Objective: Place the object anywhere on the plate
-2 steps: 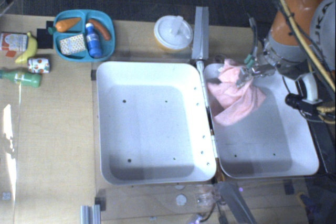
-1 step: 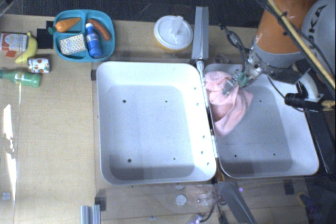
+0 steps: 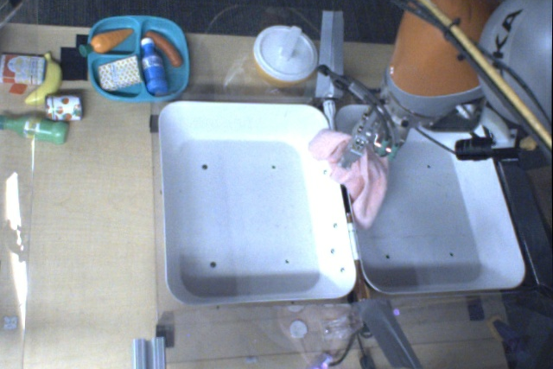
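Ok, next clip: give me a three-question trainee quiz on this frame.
1. True or false: the pink cloth hangs from the gripper over the seam between the left bin and the right bin.
2. What lies in the blue tray? A) a toy carrot and a small bottle B) a spoon C) a banana
3. Fill in: the yellow cup stands behind the ____ bin.

Key: 1 true; 2 A; 3 left.

Arm (image 3: 436,39) low, from the right
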